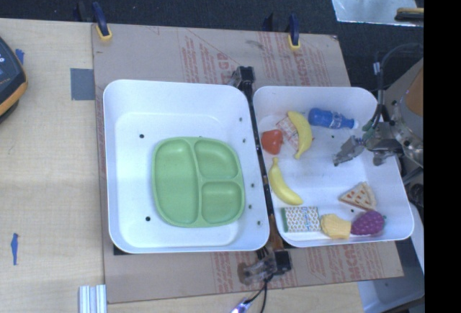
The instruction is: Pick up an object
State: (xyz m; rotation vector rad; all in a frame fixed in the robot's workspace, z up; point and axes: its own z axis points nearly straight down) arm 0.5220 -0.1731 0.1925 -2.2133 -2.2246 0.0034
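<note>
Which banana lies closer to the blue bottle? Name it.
The upper banana, lying beside the red object, with the blue bottle just to its right. The other banana sits lower, by the bin's left wall.

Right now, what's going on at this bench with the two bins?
A grey robot arm's gripper reaches into the right white bin from the right, above bare floor between a blue bottle and a toy pizza slice. It holds nothing. The left white bin holds a green divided tray.
</note>
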